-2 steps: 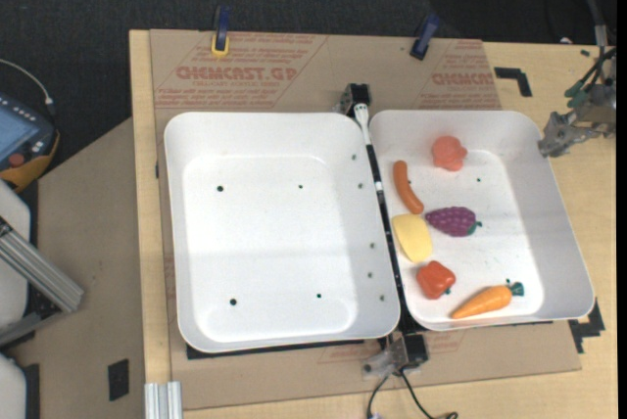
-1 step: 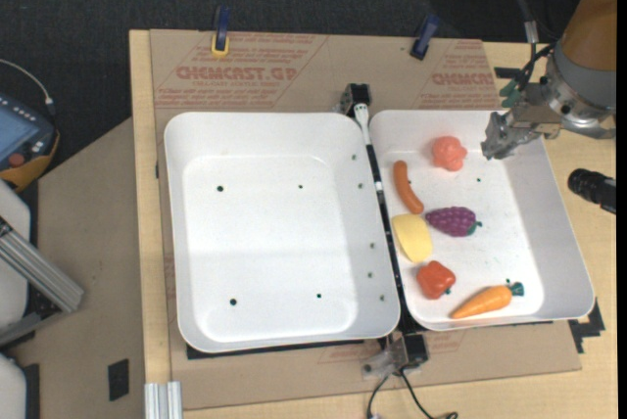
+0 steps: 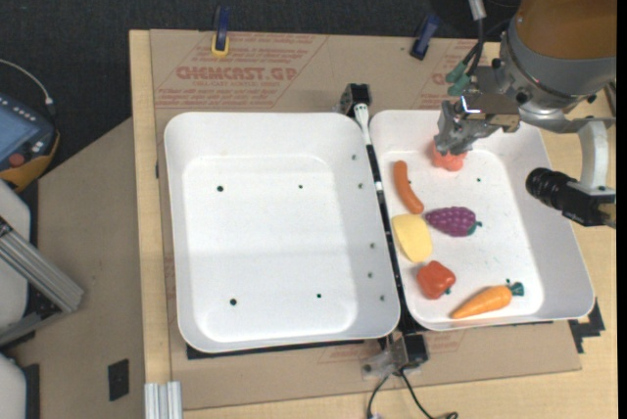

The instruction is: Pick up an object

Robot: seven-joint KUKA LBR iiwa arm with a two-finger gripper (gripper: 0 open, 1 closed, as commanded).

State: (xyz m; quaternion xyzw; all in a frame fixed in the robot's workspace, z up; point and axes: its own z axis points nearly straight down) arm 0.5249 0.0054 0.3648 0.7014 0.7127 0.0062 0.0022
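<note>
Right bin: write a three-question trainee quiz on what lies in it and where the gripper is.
1. True or false: the carrot lies at the near end of the right bin.
2. Which item lies directly beside the purple grapes, toward the bins' divider? A) red pepper B) yellow piece C) carrot
3. Fill in: the gripper is over the ____ item at the bin's far end.

Key: 1 true; 2 B; 3 pinkish-red.
</note>
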